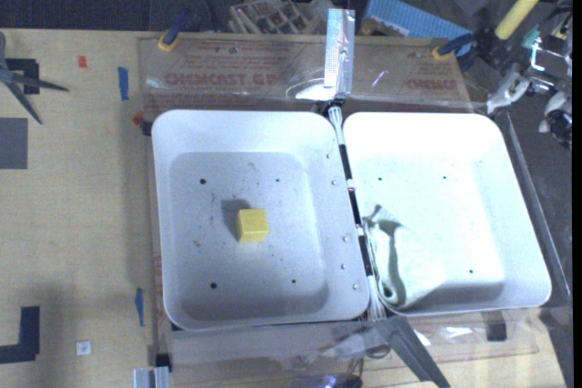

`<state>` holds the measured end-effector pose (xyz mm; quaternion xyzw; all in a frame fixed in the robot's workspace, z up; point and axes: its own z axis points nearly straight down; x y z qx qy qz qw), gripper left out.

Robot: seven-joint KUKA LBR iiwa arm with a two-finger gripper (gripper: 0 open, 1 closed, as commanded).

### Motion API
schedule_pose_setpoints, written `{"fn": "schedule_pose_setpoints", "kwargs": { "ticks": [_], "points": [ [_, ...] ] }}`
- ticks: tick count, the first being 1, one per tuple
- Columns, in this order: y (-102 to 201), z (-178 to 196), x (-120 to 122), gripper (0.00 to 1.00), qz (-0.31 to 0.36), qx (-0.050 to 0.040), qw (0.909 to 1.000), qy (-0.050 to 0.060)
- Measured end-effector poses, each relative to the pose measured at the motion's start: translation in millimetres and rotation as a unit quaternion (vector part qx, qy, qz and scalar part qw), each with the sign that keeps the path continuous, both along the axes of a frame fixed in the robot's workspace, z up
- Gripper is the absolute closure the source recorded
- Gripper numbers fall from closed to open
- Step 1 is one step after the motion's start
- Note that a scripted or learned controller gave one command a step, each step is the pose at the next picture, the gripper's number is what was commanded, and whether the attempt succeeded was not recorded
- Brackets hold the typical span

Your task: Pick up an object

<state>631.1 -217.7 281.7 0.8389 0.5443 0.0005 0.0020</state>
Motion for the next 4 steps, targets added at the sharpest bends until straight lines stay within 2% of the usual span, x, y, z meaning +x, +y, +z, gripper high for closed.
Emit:
{"fn": "schedule_pose_setpoints", "kwargs": {
  "ticks": [1,2,3,4],
  "points": [
    [0,0,0,0.00,0.000,0.0000,1.0000,0.000],
    [40,8,-16,0.00,-0.036,0.0019,0.9993,0.003],
    [41,8,-16,0.00,-0.036,0.0018,0.9993,0.003],
    [21,13,-19,0.00,-0.108,0.0009,0.9942,0.001]
  ]
}}
